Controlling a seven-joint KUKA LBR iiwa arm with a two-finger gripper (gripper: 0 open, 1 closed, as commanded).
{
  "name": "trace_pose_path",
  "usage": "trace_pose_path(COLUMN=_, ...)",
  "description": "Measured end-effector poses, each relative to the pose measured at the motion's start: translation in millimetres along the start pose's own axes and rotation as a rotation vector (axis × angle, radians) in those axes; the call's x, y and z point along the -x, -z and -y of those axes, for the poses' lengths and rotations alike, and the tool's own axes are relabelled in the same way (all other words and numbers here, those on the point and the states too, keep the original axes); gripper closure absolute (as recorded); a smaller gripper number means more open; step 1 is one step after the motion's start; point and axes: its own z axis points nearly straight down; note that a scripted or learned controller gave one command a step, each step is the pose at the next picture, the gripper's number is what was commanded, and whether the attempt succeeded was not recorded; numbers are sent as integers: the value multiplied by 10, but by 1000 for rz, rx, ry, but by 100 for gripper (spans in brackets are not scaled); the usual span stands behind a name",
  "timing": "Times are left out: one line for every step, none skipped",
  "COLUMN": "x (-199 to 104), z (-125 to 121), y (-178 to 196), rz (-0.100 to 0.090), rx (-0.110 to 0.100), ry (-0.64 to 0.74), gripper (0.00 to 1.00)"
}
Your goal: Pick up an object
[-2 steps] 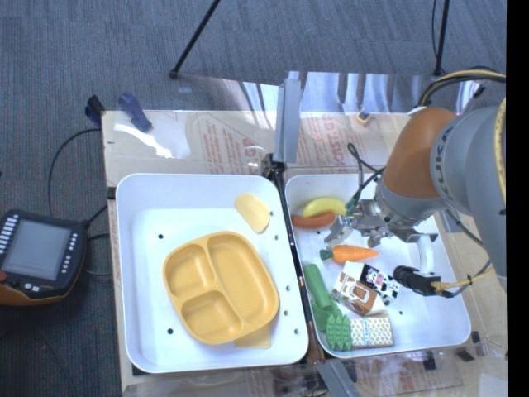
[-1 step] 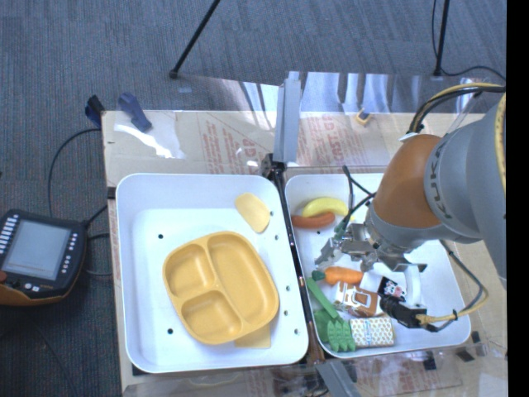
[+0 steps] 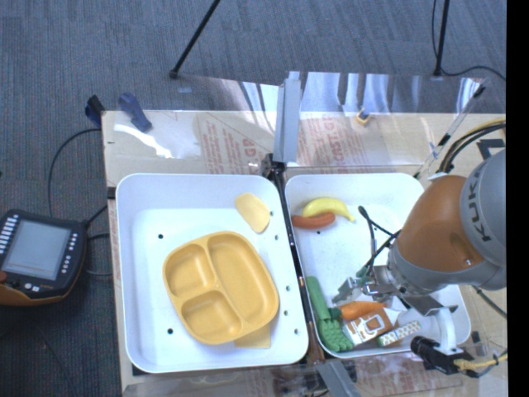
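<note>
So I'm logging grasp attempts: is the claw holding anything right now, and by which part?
Cannot be told. The claw sits low in the right bin just above the carrot, but nothing is visibly between its tips.

Grey carpet (image 3: 99,31) covered the floor. Two black stand legs (image 3: 201,30) crossed it. A pendant (image 3: 37,255) lay left of the bench (image 3: 215,135).

Orange carrot (image 3: 361,309) lying flat, right bin's near end, beside green toy (image 3: 324,314).
</note>
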Motion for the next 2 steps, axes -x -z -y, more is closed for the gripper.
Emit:
trace_pose_path(x=-179, z=86, y=109, rz=0, rx=0, ry=31, gripper=0)
trace_pose_path(x=-186, z=71, y=230, rz=-1, rx=4, ry=28, gripper=100)
